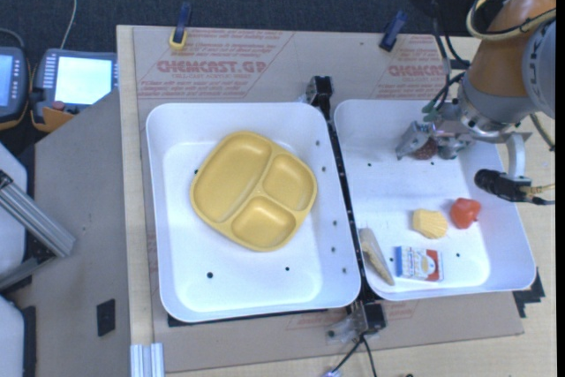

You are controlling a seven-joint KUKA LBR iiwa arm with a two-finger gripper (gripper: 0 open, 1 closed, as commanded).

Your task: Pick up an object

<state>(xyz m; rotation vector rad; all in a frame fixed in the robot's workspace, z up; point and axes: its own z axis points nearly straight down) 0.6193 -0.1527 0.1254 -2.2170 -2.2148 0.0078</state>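
My gripper [427, 145] hangs low over the back of the right bin [380, 124], under the orange-banded wrist. A small dark reddish thing [427, 151] shows right at its tips; I cannot tell whether it is held. Nearer the front of that bin lie a pale yellow lump [431, 223], a red tomato-like piece [465, 212], a small white, blue and red packet [416, 263] and a tan wedge [374, 255] by the left wall.
The left bin [168, 190] holds a yellow three-compartment plate [253, 189]. A black divider bar [340, 190] runs between the bins. Cables and a black connector [501, 183] hang beside the wrist on the right.
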